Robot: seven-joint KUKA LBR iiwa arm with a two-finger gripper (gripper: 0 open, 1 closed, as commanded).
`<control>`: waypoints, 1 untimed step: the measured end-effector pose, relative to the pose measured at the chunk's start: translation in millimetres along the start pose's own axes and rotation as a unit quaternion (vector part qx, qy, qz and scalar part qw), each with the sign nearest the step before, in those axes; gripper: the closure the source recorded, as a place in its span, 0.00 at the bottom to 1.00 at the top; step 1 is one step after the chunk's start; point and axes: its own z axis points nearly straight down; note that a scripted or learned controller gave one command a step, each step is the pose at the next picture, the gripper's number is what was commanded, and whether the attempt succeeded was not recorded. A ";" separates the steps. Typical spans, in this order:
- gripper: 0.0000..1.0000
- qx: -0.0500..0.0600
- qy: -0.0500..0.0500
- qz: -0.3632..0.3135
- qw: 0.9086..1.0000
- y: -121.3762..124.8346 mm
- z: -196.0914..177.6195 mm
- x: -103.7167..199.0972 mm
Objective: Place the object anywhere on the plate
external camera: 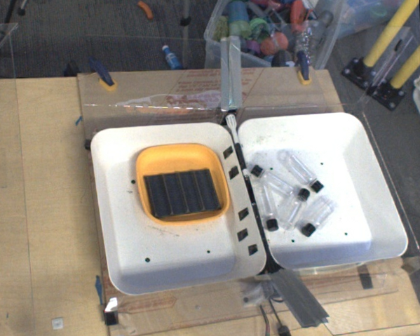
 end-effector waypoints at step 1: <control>1.00 0.001 0.002 -0.149 0.989 -1.9 -0.3 -2.1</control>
